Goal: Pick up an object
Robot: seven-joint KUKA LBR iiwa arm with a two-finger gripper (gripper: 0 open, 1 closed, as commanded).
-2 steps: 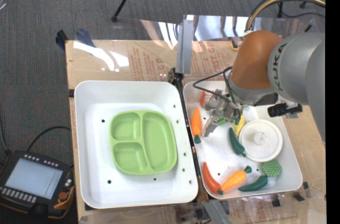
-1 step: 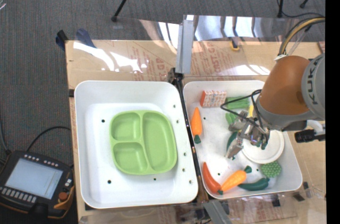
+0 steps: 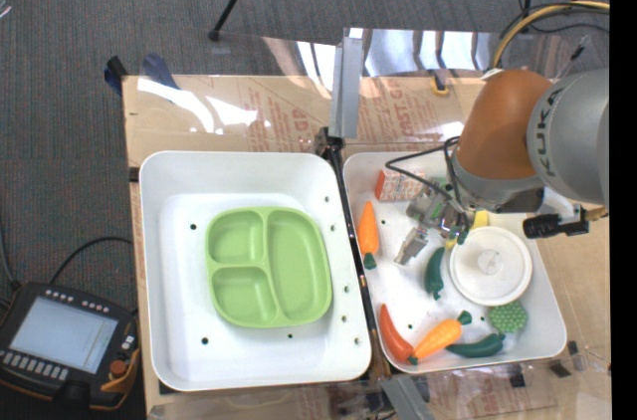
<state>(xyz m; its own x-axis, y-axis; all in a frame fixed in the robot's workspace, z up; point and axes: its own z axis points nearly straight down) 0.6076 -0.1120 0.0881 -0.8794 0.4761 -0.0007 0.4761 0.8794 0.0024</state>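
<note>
Pincer [image 3: 416, 244] hangs low over the middle of the right bin [image 3: 553, 333], its grey fingers pointing down and to the left, slightly parted with nothing seen between them; the tips are near the bin floor, though I cannot tell if they touch it. It sits in a patch of bare floor ringed by toys. Just to its left, near the bin's left wall, lies an upright carrot [image 3: 368, 231]. Just to its right lies a dark green vegetable [image 3: 435, 271], touching or nearly touching a round white lid [image 3: 489, 266]. Above it, under the arm [image 3: 532, 139], a small carton [image 3: 403, 185] rests near the back wall. Along the front wall lie an orange pepper [image 3: 394, 335], a second carrot [image 3: 440, 336], a green pod [image 3: 478, 345] and a green textured ball [image 3: 508, 317], close together, leaving little room there. A bit of yellow [image 3: 481, 219] shows between the wrist and the lid.

Left bin [image 3: 159, 209] holds a green divided plate [image 3: 269, 267] in its middle, with broad bare floor all round it. Both bins stand side by side on the bench [image 3: 249, 114], their inner walls almost touching. A tablet [image 3: 65, 336] lies on the floor at the lower left.
</note>
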